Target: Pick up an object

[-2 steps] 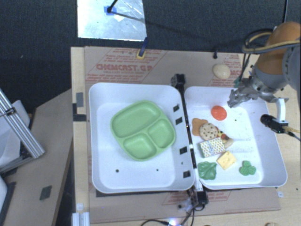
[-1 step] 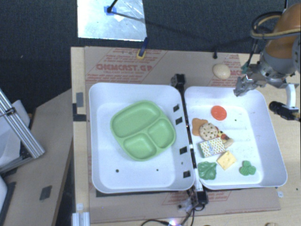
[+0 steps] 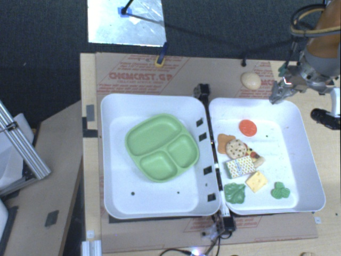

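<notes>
The right bin (image 3: 303, 143) holds several toy foods: a red tomato slice (image 3: 248, 127), an orange piece (image 3: 226, 142), a chocolate-chip cookie (image 3: 236, 149), a patterned block (image 3: 240, 167), a yellow cheese wedge (image 3: 257, 182), and green pieces (image 3: 234, 192) (image 3: 280, 190). My gripper (image 3: 278, 94) hangs at the bin's far right corner, above the rim and well away from the foods. Nothing shows between its fingers.
The left bin (image 3: 114, 159) holds a green three-compartment plate (image 3: 161, 147). A beige egg-like object (image 3: 251, 80) lies on the bench behind the right bin, left of the gripper. A black divider (image 3: 209, 143) runs between the bins. A foil sheet (image 3: 127, 14) lies at the back.
</notes>
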{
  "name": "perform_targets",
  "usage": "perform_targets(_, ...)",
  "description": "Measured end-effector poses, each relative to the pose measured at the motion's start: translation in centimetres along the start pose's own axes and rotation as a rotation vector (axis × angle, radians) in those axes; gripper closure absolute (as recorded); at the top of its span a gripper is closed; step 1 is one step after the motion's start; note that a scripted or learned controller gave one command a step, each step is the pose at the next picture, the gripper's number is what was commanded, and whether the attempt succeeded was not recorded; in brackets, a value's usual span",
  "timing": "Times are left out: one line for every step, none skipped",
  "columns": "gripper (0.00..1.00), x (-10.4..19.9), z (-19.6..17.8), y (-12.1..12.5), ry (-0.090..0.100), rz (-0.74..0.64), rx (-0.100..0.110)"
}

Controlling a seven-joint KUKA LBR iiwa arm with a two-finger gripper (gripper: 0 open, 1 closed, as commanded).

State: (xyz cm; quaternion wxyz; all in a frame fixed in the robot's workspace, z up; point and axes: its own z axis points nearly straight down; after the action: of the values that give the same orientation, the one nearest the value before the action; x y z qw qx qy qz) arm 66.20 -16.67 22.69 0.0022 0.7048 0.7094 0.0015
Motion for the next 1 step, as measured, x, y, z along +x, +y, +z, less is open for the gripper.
perform_targets(1.0, 5.73, 0.29, -1.94, 0.003, -0.003, 0.005)
